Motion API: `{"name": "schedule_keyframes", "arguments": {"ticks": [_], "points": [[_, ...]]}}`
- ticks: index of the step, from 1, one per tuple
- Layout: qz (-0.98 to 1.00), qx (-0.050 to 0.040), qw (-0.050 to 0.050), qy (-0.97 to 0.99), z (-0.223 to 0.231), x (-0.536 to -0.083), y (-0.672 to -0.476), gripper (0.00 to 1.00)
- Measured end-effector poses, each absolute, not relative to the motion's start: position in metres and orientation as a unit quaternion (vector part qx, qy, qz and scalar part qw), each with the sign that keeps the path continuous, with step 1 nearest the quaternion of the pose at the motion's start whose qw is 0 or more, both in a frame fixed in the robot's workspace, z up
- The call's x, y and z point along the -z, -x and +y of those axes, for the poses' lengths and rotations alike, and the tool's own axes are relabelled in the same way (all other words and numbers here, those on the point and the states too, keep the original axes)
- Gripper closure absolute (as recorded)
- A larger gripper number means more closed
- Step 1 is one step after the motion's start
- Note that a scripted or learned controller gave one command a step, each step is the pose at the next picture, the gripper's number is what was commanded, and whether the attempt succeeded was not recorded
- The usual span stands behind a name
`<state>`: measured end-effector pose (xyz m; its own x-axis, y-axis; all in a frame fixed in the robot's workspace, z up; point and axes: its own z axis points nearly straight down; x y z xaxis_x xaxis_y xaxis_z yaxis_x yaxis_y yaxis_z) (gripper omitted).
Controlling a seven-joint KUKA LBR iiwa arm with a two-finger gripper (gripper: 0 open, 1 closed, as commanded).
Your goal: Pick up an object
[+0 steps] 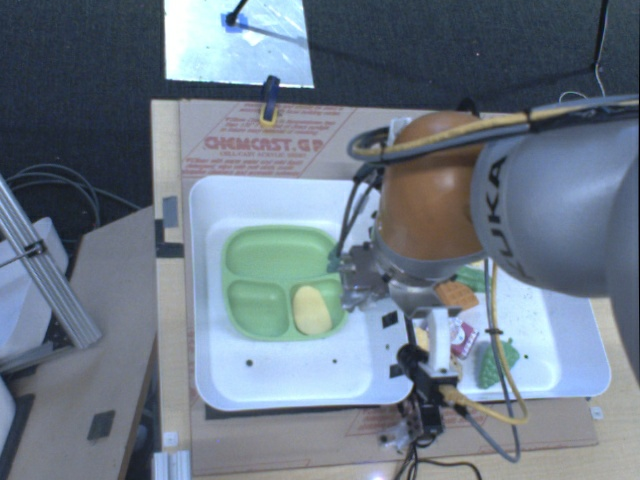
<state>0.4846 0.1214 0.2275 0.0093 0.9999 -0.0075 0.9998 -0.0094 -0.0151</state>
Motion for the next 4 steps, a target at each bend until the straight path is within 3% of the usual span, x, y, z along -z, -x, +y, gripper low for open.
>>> {"name": "schedule_keyframes", "arguments": {"ticks": [1, 2, 3, 4], "points": [[-0.707, 0.0037, -0.002, 0.707, 0.111, -0.107, -0.507, 1.0], [-0.705, 0.0029, -0.004, 0.709, 0.048, -0.189, -0.549, 1.0], [-0.707, 0.0005, 0.0, 0.707, 0.052, -0.184, -0.546, 0.0], [-0.712, 0.0027, 0.002, 0.702, 0.169, -0.198, -0.533, 0.0]]}}
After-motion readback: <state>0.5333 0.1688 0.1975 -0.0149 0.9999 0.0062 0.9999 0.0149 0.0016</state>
